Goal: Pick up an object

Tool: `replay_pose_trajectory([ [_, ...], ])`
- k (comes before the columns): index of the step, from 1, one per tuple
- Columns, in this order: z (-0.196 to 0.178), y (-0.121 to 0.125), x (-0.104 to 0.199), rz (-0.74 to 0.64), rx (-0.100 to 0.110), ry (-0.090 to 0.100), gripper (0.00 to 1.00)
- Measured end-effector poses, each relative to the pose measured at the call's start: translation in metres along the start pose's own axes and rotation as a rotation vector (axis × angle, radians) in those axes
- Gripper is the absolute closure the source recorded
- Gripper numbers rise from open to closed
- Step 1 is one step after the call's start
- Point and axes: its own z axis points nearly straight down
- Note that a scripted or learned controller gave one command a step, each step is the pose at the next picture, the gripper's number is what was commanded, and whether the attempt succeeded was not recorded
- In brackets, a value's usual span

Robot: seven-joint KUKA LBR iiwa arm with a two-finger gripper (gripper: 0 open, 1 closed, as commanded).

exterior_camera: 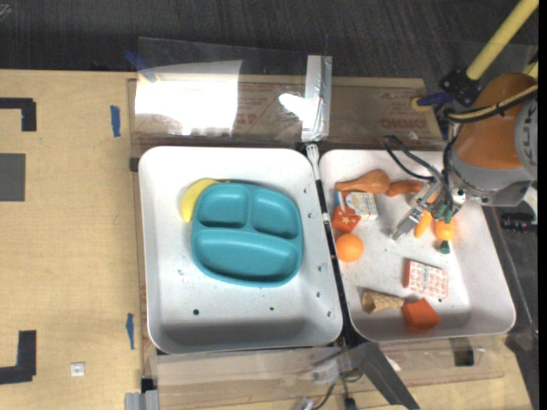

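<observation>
Orange block at right bin's near rim — small, stiff, probably light; best pinched across flat sides. Gripper farther back, beside carrot — fingers slightly apart, holding nothing.

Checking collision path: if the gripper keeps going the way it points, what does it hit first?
The gripper points down-left into the right bin. Likely first contact is bare bin floor, just short of the orange ball; depth is unclear from this view.

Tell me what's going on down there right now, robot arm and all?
Gripper low in right bin, fingers open, nothing between them. Carrot right beside it, not held. Small carton and chicken drumstick crowd its left.
</observation>
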Motion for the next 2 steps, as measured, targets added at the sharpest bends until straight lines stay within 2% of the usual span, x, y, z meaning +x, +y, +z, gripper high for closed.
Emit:
replay_pose_trajectory([
  [1,-0.001,-0.009,0.029,0.032,0.002,0.002,0.00],
  [2,-0.002,0.040,0.075,-0.008,-0.001,0.001,0.00],
])
